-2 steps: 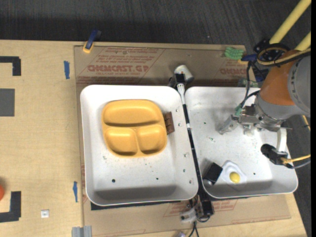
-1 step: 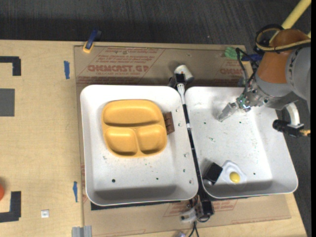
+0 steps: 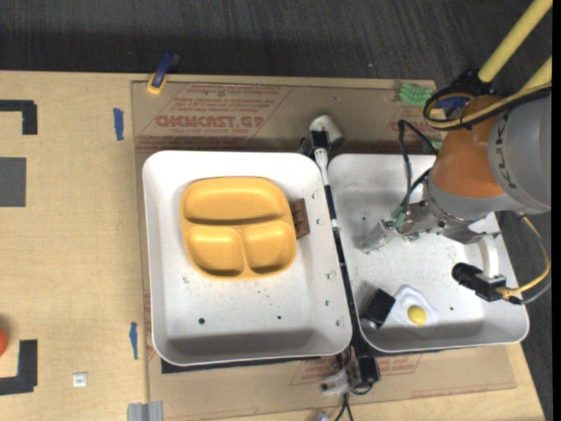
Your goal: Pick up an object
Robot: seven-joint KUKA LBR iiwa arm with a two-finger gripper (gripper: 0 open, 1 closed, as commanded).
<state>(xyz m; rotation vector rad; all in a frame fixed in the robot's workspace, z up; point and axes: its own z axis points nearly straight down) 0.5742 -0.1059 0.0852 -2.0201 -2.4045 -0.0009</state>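
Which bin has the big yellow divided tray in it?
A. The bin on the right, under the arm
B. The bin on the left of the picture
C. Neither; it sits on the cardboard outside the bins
B: the yellow tray lies inside the left bin, while the arm reaches over the right bin.

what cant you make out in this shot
- Gripper, camera view: too small and blurred to tell whether its fingers are open or shut.
- Brown object in the left bin: partly hidden by the yellow tray.
- Arm: cut off by the right edge.
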